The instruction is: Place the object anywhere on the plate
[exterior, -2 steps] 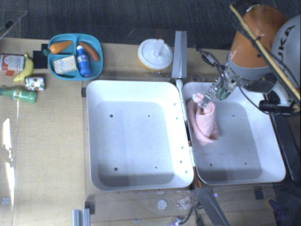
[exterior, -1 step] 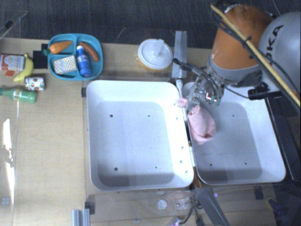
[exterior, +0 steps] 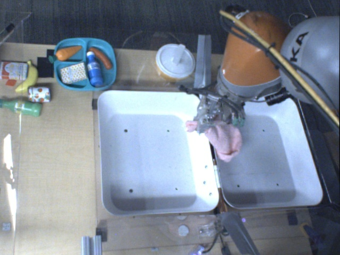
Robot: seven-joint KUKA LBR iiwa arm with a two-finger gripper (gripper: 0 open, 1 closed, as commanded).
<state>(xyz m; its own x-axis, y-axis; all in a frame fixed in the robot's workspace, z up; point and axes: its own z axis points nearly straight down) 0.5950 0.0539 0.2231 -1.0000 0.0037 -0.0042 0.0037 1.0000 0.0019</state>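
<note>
My gripper (exterior: 217, 116) hangs under the orange-banded wrist, over the divide between the two white bins. A soft pink cloth-like object (exterior: 226, 140) dangles from between its fingers, with a small pink end (exterior: 190, 125) poking out to the left. The gripper is shut on it, and the object hangs above the left edge of the right bin (exterior: 281, 190). The plate (exterior: 110, 54) is a teal divided dish on the bench at the far left, well away from the gripper. It holds an orange carrot, a blue bottle and other toy food.
The left bin (exterior: 149, 158) lies between the gripper and the plate. A white lidded cup (exterior: 175, 61) stands behind the bins. A banana (exterior: 29, 77), a small can (exterior: 39, 94), a green bottle (exterior: 21, 107) and a box (exterior: 11, 70) sit at the bench's left edge.
</note>
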